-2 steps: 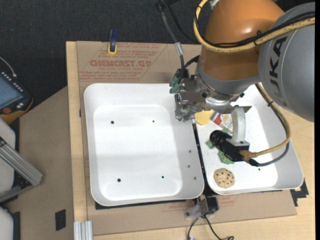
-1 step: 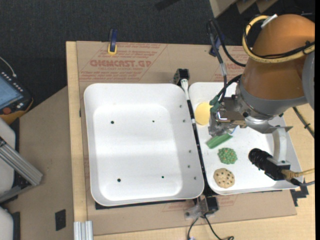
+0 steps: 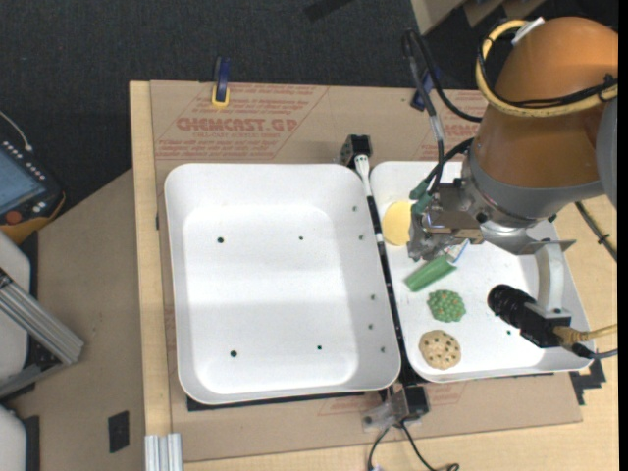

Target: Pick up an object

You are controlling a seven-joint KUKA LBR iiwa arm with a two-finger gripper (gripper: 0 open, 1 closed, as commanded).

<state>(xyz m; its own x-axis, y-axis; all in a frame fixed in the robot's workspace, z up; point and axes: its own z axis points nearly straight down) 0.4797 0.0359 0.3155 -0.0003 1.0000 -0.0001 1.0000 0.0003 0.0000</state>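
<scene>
A: Why is the hand (image 3: 435, 238) down in the right bin (image 3: 510, 366)?

B: Probably lining up on the green stick (image 3: 429, 276) just beside it. Released or clenched, I cannot tell.

A: Any room?

B: Tight. The yellow ball (image 3: 395, 222) crowds it, near that bin's left rim. 2 others, the green cluster (image 3: 447, 305) and the cookie (image 3: 440, 348), lie apart.

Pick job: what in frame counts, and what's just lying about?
In play:
gripper
yellow piece
green stick
green bumpy ball
cookie
right bin

Lying about:
left bin
cardboard sheet
blue clamp
</scene>
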